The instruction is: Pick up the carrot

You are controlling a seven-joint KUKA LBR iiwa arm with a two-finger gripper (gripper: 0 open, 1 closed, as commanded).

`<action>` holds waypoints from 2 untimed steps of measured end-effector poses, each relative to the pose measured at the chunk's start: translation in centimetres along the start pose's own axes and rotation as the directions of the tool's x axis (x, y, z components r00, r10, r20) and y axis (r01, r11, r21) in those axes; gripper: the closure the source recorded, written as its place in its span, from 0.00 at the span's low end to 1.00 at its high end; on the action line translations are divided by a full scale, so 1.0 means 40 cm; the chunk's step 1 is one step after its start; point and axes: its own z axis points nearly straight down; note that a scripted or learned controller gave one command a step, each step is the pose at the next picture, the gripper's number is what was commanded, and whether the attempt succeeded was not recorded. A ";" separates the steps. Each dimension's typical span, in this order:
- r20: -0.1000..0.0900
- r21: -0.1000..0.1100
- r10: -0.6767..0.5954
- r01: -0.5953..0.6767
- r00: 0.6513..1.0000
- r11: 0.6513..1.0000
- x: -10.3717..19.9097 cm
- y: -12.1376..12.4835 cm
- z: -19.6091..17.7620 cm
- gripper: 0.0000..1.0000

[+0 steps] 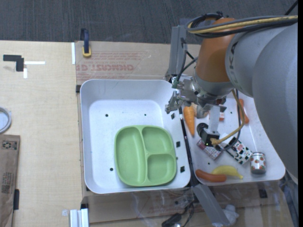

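carrot (189,119) lengthwise, tip toward camera

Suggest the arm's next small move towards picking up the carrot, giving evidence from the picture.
Probably a short straight descent: the end effector sits directly above the carrot's upper end in the right bin, and the carrot lies on the bin floor beside the dividing wall.

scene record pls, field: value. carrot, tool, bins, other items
carrot: carrot in right bin, beside its left wall, directly under the tool
tool: tool low over the carrot's top end; grasp cannot be told
left bin: left bin holds green divided plate
right bin, other items: sausage, banana, small can, cow-print box
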 end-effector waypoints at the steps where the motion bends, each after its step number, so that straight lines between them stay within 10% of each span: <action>1: 0.001 -0.001 -0.002 0.002 1.000 1.000 -0.198 0.119 0.007 0.00; 2: 0.000 0.001 0.066 -0.066 0.998 0.998 -0.278 -0.122 0.009 0.00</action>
